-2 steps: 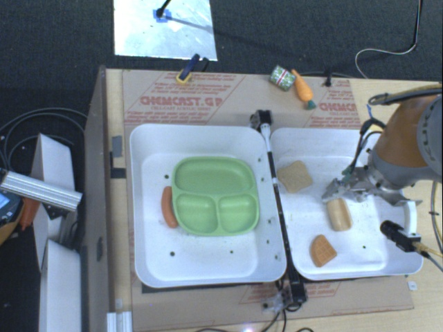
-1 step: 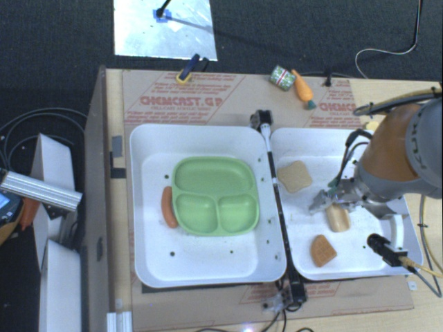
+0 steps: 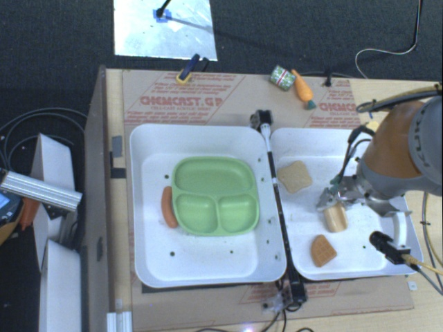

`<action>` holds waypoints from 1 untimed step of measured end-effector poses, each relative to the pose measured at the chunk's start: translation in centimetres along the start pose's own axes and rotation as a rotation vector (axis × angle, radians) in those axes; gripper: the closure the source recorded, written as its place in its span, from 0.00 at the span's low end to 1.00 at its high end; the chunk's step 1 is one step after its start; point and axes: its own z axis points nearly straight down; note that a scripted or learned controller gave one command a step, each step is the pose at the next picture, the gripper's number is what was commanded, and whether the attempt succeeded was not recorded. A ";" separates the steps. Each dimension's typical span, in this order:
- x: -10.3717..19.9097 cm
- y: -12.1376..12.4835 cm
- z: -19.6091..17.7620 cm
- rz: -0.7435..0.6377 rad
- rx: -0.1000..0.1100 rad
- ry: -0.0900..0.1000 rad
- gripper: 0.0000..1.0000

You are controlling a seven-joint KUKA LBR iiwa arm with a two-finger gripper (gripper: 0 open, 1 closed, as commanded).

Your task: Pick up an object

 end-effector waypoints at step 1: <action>7.1 1.9 -14.0 0.000 -0.003 0.000 1.00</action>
